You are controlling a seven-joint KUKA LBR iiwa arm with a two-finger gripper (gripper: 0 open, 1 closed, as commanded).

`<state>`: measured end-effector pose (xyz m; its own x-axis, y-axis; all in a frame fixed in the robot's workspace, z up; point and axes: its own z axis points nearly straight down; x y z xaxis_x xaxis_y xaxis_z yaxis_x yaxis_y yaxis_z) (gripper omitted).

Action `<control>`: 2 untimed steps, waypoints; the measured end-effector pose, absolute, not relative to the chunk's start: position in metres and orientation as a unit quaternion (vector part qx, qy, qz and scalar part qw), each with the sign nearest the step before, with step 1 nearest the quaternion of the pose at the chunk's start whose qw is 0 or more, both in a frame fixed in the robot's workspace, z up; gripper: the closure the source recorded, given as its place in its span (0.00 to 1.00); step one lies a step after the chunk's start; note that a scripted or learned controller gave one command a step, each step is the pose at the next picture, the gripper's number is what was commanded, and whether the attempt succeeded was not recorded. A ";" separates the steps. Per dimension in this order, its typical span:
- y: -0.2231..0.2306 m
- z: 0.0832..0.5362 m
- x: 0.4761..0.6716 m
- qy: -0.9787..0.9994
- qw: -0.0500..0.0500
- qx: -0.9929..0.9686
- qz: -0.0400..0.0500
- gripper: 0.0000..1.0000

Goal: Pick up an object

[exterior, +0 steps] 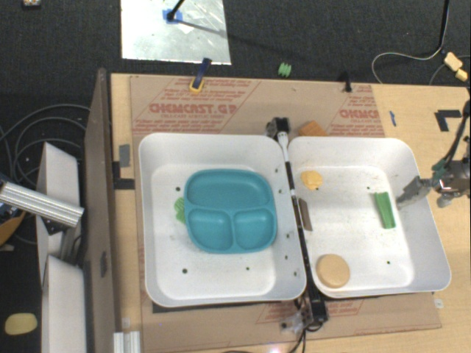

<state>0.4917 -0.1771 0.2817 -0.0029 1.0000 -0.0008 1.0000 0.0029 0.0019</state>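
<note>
While the pincer (412,190) hangs over the right bin (412,271), whether it is open I cannot tell; the green stick (384,209) lies just left of it, apart.

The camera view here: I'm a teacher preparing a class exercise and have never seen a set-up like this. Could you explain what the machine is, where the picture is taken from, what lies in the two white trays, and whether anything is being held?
The picture comes from one fixed camera above a bench, looking down at a slant. The machine is a robot arm that reaches in from the right; its gripper, the two-finger tool it picks things up with, sits at the right bin's right rim, and nothing is visible between its fingers. That bin holds a green block closest to the gripper, a small yellow piece near the top left, and a round tan object at the bottom left. The left bin holds a teal divided plate, with something green peeking out from under its left edge. Both bins rest on a brown board.
</note>
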 end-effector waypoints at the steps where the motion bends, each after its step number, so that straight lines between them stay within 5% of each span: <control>1: -0.196 0.105 0.490 0.707 -0.005 0.707 -0.003 0.00; 2: -0.200 0.084 0.572 0.709 0.003 0.705 0.002 0.00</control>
